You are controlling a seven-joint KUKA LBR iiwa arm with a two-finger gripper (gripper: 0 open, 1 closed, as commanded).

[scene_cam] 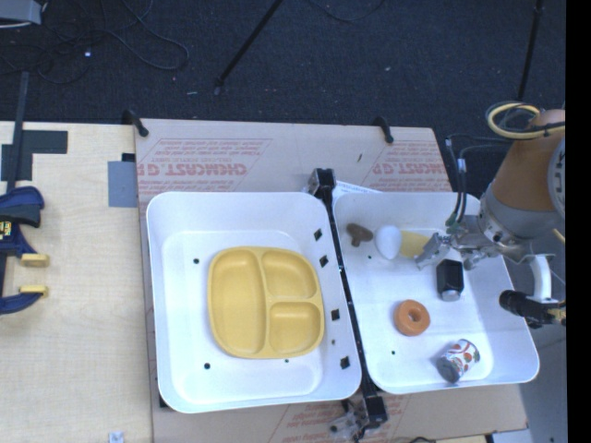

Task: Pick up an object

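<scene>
Two shallow white bins are seen side by side on the worktop point(74, 340), which is covered under the bins by a sheet of brown cardboard point(277, 155). In the left bin point(175, 220) a yellow divided tray point(265, 301) is laid flat, with three compartments visible.

In the right bin point(517, 358) several small things are scattered. A small brown object point(359, 234) is found near the far left corner, and just beside it, to the right, a white rounded object point(388, 241) is placed, with a yellow piece point(415, 243) touching or nearly touching it on its right. Near the middle of the bin an orange ring like a doughnut point(412, 317) is laid flat. Toward the near right corner a crumpled silver and red can point(458, 359) is seen lying on its side. A small black cylindrical object point(450, 279) is located between the yellow piece and the doughnut, somewhat to the right.

The arm point(526, 178) is brought in from the right, and the gripper point(453, 255) is positioned low over the far right part of the right bin, just above the black object. The fingers point(430, 252) are seen spread apart, with nothing pinched between them; whether the black object is touched cannot be told.
</scene>
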